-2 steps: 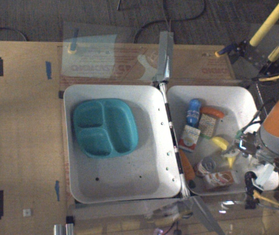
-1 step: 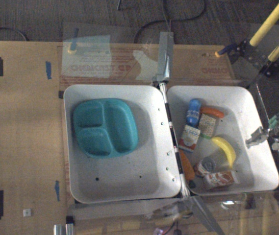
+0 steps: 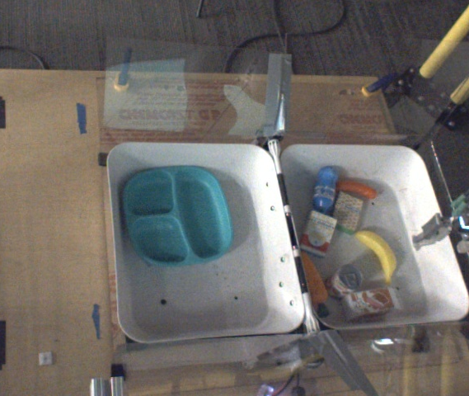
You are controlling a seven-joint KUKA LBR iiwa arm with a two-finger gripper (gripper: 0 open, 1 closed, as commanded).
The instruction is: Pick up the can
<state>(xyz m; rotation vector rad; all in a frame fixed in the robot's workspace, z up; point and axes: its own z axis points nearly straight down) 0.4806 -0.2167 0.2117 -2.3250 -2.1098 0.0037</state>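
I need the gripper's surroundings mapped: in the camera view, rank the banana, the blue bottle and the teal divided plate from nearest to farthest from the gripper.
Measured from the gripper at the right bin's right edge:
1. Banana, mid right bin, just to the gripper's left in the view.
2. Blue bottle, upper left of the right bin.
3. Teal divided plate, in the left bin.

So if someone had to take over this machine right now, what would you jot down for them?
Gripper: by the right bin's right wall, with nothing visibly in it; too blurred to say more.
Can: what looks like it lies on its side near the right bin's front edge, just below the banana, apart from the gripper.
Done: can not yet picked up.
Left: move over the can, grip it, lift it.
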